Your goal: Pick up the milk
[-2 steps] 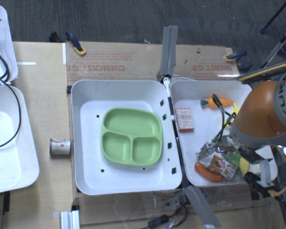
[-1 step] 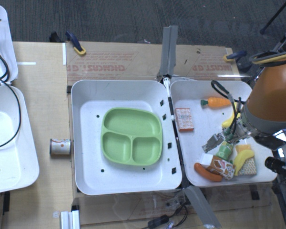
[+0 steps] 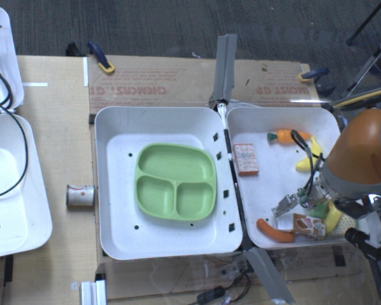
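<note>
Milk is not yet lifted: the small pink-and-white cardboard carton point(image 3: 245, 158) lies flat by the left wall of the right-hand shallow white bin point(image 3: 267, 116). My claw point(image 3: 287, 203) hangs apart from it, low beside the toy clutter point(image 3: 310, 225). Open or closed, I cannot tell. Reach, grasp and lift are all left to do.

Two shallow white bins: left point(image 3: 108, 170), right point(image 3: 254, 116). One green three-compartment plastic tray point(image 3: 176, 182). One small pink-and-white carton point(image 3: 245, 159). One orange carrot-shaped toy point(image 3: 280, 136), one red-orange sausage-shaped toy point(image 3: 274, 232), one small metal can point(image 3: 80, 196) on the desk point(image 3: 63, 107)
</note>
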Motion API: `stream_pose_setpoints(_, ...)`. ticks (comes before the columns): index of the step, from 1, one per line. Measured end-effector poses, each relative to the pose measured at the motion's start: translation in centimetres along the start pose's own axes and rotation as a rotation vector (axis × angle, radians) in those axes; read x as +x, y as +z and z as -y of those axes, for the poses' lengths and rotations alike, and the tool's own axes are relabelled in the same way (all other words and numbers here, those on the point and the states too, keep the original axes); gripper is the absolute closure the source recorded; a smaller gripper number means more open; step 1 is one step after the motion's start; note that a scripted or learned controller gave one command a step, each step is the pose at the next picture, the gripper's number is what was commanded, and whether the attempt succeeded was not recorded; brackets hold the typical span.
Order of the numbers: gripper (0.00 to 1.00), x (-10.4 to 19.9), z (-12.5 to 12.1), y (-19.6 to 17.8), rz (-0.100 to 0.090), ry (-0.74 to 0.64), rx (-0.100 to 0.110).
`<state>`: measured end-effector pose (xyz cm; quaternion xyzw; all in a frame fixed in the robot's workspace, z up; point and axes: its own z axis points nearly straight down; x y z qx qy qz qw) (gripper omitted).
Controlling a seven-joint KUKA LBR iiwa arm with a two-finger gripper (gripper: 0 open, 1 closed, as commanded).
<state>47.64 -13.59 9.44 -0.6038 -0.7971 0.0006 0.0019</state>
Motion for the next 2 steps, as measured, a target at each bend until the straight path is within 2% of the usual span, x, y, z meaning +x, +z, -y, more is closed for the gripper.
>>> stream_pose_setpoints(1, 0.0, -3.92, -1.06, 0.25, -0.009, 0.139, -0.004)
stream_pose_setpoints(2, 1.0, -4.14, -0.96, -0.6, -0.003, 0.143, -0.004)
